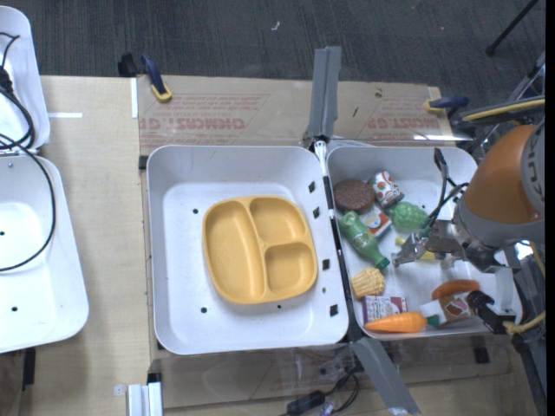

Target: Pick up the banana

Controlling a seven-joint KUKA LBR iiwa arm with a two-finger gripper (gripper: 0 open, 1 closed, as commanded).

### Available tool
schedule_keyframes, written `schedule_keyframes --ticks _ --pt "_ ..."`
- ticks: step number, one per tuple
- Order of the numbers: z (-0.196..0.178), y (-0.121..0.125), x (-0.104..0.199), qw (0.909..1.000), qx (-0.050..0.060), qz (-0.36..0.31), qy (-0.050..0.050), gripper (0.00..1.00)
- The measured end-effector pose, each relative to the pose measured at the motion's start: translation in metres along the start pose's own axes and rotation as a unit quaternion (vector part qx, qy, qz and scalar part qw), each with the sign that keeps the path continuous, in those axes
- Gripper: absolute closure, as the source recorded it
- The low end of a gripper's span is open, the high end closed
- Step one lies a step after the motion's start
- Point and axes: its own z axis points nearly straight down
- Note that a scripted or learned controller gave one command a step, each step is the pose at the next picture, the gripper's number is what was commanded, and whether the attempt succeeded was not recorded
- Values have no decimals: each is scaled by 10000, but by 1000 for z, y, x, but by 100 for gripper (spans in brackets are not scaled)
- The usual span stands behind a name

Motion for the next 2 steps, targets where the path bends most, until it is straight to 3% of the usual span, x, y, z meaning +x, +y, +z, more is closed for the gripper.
schedule_keyframes --ticks 1,2 --pt "0 -14 41 9997 1 251 -1 0" --pt "-100 -30 65 9969 -5 783 -8 0"
